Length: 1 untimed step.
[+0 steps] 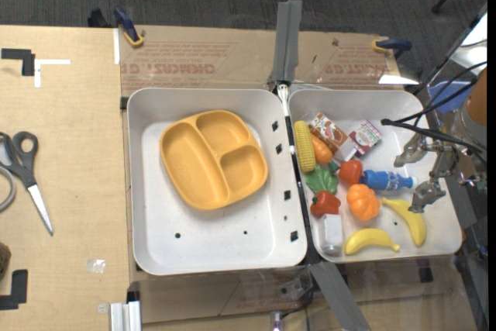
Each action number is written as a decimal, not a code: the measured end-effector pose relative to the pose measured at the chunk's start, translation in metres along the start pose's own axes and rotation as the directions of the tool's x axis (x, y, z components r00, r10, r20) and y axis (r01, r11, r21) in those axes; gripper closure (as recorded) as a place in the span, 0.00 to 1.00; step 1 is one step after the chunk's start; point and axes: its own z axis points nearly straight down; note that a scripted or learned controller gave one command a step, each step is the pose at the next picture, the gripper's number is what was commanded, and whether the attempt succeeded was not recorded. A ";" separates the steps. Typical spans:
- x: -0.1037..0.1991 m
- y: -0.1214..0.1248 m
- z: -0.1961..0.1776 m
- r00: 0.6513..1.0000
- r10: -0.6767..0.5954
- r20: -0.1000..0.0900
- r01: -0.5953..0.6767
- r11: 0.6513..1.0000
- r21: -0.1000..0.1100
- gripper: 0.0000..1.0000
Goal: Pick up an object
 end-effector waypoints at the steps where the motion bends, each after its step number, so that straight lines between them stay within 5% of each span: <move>1: 0.009 0.070 0.102 0.999 0.035 0.001 -0.035 0.999 0.000 0.00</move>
